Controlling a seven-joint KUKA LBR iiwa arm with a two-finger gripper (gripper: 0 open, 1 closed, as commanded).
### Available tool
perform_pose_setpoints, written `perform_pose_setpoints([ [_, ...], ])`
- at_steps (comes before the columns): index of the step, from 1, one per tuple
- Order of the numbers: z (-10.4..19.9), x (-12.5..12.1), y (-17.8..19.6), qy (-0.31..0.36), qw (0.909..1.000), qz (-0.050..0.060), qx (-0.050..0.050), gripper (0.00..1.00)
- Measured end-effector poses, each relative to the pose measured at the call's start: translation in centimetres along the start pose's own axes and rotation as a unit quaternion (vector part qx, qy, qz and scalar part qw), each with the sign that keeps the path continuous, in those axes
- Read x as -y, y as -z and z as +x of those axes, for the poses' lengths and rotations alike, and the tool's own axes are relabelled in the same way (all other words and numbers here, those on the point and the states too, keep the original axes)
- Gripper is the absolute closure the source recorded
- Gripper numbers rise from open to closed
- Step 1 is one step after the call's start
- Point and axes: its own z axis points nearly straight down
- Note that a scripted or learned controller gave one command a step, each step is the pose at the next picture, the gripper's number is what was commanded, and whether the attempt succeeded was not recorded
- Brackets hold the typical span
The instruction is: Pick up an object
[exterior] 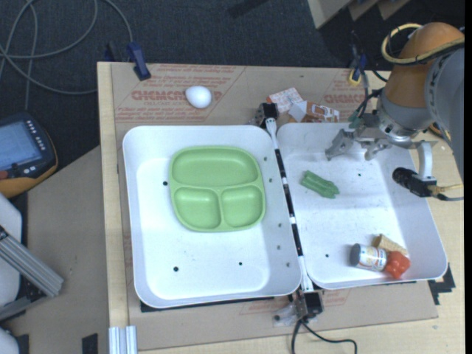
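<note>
**One fixed camera, high over the bench**

The single camera sits above the bench and looks down at a slant, far enough off to take in both white bins whole. The left bin (147, 220) fills the middle of the picture and the right bin (346, 220) lies just beside it, their inner rims touching. The cardboard sheet (221, 80) under them shows on every side, its far edge toward the top of the picture and its near edge toward the bottom. Dark floor with looped cables (59, 28) fills the upper left beyond the bench. The arm (420, 72) enters from the upper right corner.
</note>
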Motion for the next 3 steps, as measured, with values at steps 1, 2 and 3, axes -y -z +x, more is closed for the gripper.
perform_pose_setpoints([
  [1,3.2,4.1,1.8,-0.001,1.0,0.0,0.0,0.0],
  [2,5.6,5.2,-2.0,-0.001,1.0,-0.003,0.001,0.0],
  [3,5.9,-0.5,-2.2,0.0,1.0,-0.002,0.001,0.0],
])
